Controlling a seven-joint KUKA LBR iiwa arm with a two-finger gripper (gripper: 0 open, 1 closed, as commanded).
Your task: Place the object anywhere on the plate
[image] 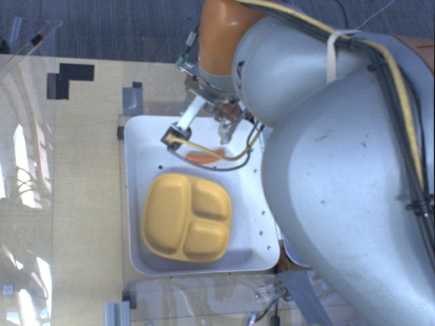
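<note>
A yellow plate with three compartments lies in the near half of the left white bin. A thin orange object lies flat on the bin floor just beyond the plate's far edge. My gripper hangs under the orange wrist band, just above and slightly right of the orange object. I see nothing held in it. A cable loop crosses the right end of the orange object.
The grey arm covers the right side of the view and hides most of the second bin. A clear panel stands over the wooden bench at left. Black marks sit on the bench at the far left.
</note>
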